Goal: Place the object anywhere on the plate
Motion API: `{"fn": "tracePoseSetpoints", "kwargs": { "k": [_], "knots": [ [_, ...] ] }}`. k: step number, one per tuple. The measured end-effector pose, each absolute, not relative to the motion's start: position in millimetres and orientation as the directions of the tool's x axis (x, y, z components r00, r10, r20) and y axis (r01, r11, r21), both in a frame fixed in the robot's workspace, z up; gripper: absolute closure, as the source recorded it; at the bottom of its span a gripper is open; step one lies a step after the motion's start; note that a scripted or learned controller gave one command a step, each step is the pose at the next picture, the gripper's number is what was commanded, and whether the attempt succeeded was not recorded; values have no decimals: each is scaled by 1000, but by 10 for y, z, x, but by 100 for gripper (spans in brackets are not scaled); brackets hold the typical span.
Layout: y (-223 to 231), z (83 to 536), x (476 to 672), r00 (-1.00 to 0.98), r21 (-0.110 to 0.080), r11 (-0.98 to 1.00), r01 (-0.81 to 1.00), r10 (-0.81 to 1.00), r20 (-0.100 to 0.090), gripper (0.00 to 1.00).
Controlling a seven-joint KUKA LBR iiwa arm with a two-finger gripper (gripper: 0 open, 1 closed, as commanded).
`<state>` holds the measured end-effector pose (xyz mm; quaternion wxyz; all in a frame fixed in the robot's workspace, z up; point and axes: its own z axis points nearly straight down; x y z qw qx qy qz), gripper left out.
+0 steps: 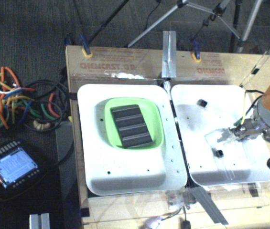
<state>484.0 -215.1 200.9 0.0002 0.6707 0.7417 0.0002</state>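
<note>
From my remote seat I see the object lying on the green plate, which sits in the left bin. The object is a dark grey, nearly black slab, rectangular with softly rounded corners. Its top is crossed by paler grooves that divide it into four bands running across its width. It lies flat and is turned a little, so its long side leans toward the upper left of the camera view. It covers most of the plate's middle, and a rim of bright green shows all around it. The plate is a rounded square with a raised lip, set in the upper centre of its bin.

The gripper is over in the right bin, well apart from the plate and the object, low over the white floor near that bin's right side. It looks pale and blurred against the bin, and I cannot tell whether it is released or clenched. I see nothing that I could call held. The arm comes in behind it from the right edge.

Two small black pieces lie in the right bin, one toward the top and one lower down, just below and left of the gripper. On the floor left of the bench I see a tangle of coloured cables and a handheld pendant with a lit screen.
</note>
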Motion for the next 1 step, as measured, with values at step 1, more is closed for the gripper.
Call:
{"fn": "tracePoseSetpoints", "kwargs": {
  "k": [1],
  "knots": [
    [-2151,2009,4839,-100,0,100,995,995,0,0]
  ]
}}
